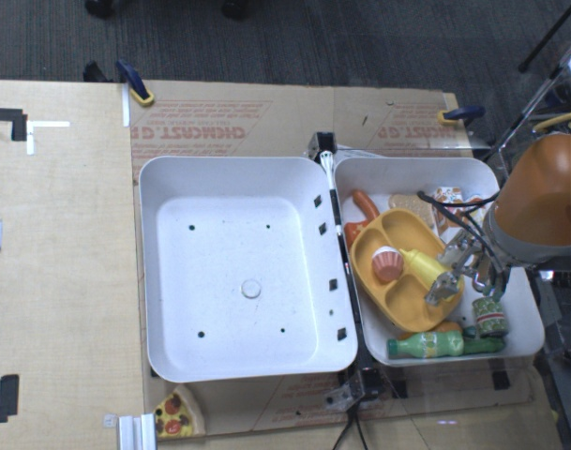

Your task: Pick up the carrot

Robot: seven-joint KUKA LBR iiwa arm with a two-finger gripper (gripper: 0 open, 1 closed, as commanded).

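The carrot (365, 203), an orange-red stick, lies in the right bin (516, 337) near its left wall, just past the upper left rim of a yellow dish (407, 309). My gripper (446, 279) hangs low over the right side of that dish, at the end of a yellow toy piece (422, 265) lying in it. The gripper is well to the right of the carrot and apart from it. A pink cupcake (387, 263) sits in the dish between the two.
A green bottle (444, 346) lies along the right bin's near wall, with a small can (489, 317) beside it. Bread (413, 204) and a small packet (447, 197) are at the far side. The left bin (163, 279) holds a small white disc (251, 290).
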